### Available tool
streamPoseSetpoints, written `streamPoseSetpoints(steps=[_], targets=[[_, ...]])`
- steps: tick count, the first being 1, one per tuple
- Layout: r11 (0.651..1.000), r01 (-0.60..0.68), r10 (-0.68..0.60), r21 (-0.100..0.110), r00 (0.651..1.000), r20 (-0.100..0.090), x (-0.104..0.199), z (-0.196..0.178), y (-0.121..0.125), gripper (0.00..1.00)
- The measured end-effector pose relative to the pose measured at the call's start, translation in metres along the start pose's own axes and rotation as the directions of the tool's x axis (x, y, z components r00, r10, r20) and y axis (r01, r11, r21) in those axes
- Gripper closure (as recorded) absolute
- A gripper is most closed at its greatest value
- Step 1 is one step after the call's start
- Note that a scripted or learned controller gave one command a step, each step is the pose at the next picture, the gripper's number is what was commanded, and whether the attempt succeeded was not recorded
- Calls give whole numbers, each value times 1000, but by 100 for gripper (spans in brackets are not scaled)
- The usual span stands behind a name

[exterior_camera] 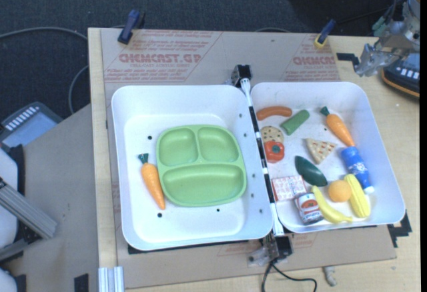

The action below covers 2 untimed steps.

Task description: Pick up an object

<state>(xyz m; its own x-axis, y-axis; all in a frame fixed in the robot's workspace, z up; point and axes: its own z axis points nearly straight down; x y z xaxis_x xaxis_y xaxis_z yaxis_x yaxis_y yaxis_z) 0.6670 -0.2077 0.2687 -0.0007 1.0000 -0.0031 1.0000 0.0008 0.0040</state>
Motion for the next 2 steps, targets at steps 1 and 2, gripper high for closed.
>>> streamPoseSetpoints(steps=[1, 2], targets=[[1000, -1, 1, 4, 1000, -2, -9, 10, -1, 100], [1000, 0, 0, 5, 1000, -3, 9, 20, 0, 100]])
